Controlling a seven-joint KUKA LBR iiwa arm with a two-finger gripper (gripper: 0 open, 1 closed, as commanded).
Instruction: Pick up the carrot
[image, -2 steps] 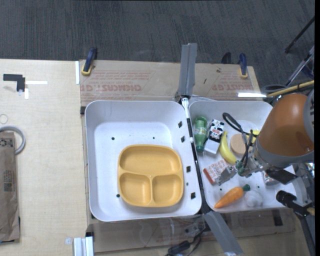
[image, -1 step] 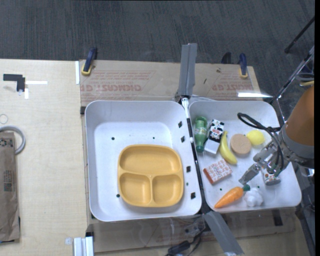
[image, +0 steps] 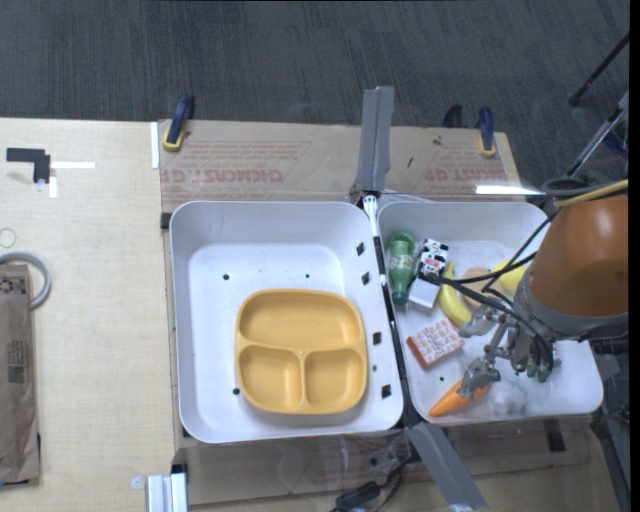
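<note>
The grey arm with its orange band reaches in over the right bin (image: 590, 395), its hand (image: 480, 378) lowered near the bin's front edge; whether the hand is apart or together cannot be told. One carrot (image: 450, 401) lies at the front edge of that bin, touching or just beneath the hand's tip. Also there are one green bottle (image: 400, 265), one banana (image: 455, 302) and one red-and-white box (image: 434, 344), while the left bin (image: 200, 300) carries one yellow divided plate (image: 300, 350).

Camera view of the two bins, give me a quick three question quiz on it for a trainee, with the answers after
1. True or false: the carrot lies in the right bin.
2. What sits in the left bin?
3. The gripper is: A) right over the carrot's end, B) above the green bottle, C) above the tray.

Key: 1 true. 2 a yellow divided tray. 3 A.
</note>
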